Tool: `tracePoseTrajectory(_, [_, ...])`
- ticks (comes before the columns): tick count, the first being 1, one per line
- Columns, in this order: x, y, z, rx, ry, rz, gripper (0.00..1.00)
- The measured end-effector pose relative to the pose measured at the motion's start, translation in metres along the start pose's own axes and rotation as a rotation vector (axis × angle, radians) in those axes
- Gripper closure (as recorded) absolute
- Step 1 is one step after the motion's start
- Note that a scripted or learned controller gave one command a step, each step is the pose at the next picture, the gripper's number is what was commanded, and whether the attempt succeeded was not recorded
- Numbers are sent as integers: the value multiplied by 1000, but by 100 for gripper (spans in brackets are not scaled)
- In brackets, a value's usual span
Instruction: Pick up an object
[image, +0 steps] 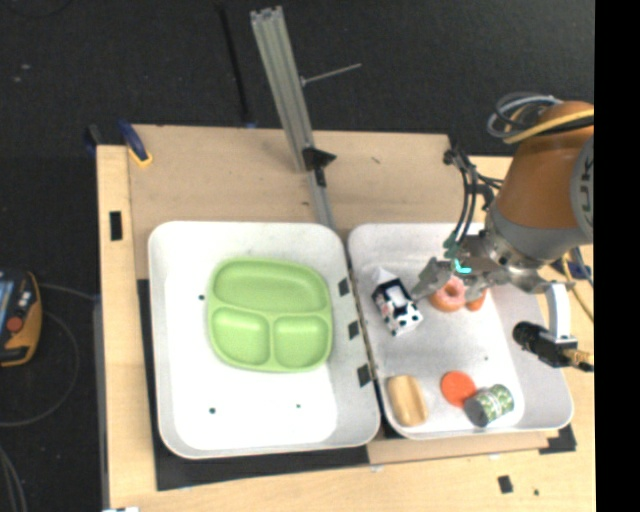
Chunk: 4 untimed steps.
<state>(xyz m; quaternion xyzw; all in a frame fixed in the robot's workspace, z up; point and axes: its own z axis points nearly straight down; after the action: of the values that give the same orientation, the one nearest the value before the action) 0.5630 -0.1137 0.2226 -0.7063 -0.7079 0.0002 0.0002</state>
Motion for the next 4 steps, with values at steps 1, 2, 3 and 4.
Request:
tracePoseTrajectory(1, [0,0,-1,-1,0,0,0])
tracePoseTrajectory(2, [4,-3,61,3,-1,2,0])
tracePoseTrajectory(3, [-5,-10,113,3,-1,3,0])
tracePoseTrajectory(4, [-6,-10,122,0,-1,4,0])
